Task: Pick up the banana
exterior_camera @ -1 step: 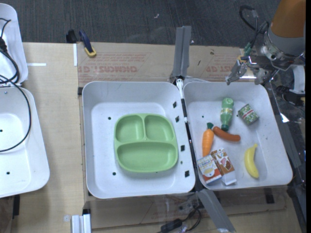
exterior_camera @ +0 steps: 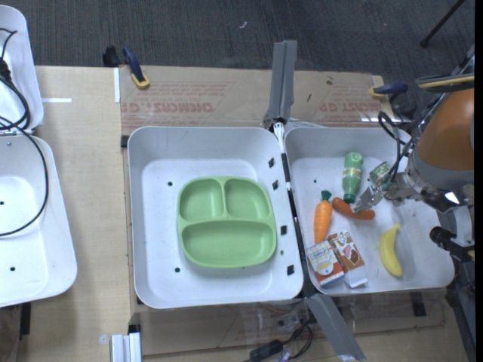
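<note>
Here smooth curved yellow banana (exterior_camera: 389, 252) lies apart from metal gripper (exterior_camera: 367, 200).

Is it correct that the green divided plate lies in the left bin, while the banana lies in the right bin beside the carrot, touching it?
Not quite. In the camera view the banana lies in the right bin, but apart from the carrot, not touching it; two small cartons lie between them. The green divided plate is indeed in the left bin.
</note>
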`<state>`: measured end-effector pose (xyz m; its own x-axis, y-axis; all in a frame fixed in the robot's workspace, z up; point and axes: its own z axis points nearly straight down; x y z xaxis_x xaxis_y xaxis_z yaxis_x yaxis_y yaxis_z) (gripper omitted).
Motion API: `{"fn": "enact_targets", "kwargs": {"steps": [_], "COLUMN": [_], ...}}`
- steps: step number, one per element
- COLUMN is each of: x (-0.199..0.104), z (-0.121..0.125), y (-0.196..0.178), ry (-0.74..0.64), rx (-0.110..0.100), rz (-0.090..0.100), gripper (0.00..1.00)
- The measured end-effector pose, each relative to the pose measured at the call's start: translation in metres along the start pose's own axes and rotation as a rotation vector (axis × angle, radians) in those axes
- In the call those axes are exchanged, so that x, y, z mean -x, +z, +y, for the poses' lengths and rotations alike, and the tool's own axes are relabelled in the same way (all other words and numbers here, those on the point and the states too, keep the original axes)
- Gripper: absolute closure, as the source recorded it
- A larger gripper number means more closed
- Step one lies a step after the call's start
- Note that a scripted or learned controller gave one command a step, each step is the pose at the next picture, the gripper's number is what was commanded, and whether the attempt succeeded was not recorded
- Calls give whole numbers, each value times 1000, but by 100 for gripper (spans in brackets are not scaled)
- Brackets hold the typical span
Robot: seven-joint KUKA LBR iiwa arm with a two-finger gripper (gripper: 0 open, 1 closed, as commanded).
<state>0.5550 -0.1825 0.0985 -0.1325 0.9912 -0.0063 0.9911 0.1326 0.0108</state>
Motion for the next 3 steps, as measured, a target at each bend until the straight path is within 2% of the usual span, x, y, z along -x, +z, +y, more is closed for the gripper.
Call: {"fn": "enact_targets", "kwargs": {"steps": [1, 2, 3], "x": [19, 21, 21], "z": [-70, -70, -69], "y": [7, -2, -11], "ry": [36, 40, 42], "rx": [-15, -12, -12], "rz": [15, 11, 10], "gripper": [0, 100, 100]}}
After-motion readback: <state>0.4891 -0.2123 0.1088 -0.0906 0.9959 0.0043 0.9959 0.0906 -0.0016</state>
